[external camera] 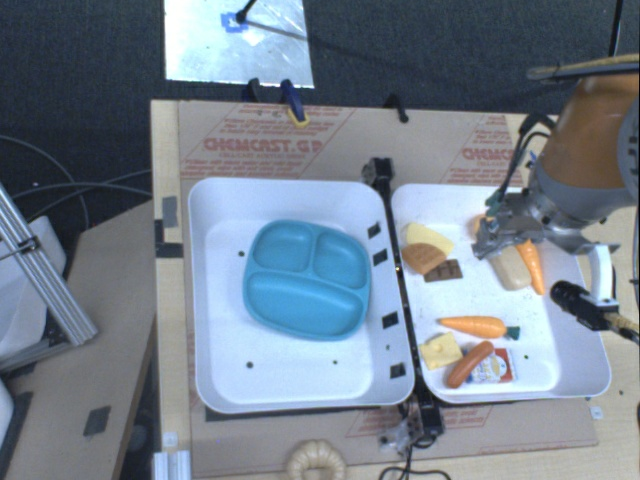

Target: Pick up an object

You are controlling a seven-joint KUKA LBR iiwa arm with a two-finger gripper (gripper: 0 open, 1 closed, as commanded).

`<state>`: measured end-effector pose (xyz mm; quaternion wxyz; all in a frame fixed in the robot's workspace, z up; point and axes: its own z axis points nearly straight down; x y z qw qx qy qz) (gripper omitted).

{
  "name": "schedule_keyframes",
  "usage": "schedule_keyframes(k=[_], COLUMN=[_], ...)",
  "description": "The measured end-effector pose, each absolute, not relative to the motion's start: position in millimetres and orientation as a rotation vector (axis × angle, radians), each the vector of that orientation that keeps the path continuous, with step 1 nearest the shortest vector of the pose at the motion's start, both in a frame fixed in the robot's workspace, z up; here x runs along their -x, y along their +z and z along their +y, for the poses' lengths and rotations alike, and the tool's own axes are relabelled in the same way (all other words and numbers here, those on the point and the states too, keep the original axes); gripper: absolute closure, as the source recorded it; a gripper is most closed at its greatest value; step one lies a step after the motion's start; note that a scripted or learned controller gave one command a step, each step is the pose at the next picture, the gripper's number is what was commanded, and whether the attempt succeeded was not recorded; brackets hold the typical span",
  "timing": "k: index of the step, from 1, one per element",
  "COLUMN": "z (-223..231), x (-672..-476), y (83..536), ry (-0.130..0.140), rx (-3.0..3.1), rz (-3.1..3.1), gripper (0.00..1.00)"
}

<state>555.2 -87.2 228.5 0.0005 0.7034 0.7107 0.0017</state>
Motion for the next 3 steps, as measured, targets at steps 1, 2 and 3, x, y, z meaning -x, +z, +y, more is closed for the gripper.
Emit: schedule_keyframes(k=[1, 2, 3], z=[-35.6, 26.0, 23.9], x=[-553.9, -548.0, -551.1], y=[217.0, 230.9, 215.1], ry=[0.003, 0.007, -0.001], rx=[-2.211, -2.209, -2.217], rz=[2.232, 2.234, 2.226], gripper=[1.0, 1.0, 1.0])
